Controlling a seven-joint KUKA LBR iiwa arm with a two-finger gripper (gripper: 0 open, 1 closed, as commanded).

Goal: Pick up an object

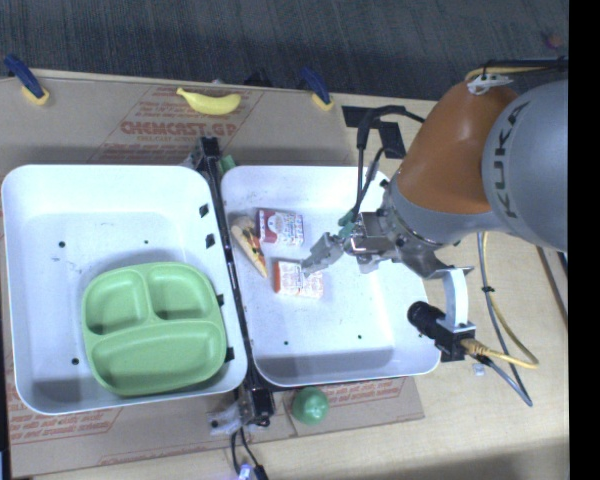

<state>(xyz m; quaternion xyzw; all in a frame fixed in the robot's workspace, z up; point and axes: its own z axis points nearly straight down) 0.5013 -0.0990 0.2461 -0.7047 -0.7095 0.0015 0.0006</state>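
Two white bins (40,298) fill mid-frame; gripper (316,258) (open or shut, I cannot tell) hovers by a carton (299,281).

light: bright, even | shadows: soft | glare: white bins (40,268) | focus: slightly soft

The grey arm (525,158) reaches in from the right, its orange band (450,153) above the wrist bulking large and near the camera. Below the band the wrist angles down and leftward, ending in the hand (320,256). Its slim metallic tip points down-left, held low.
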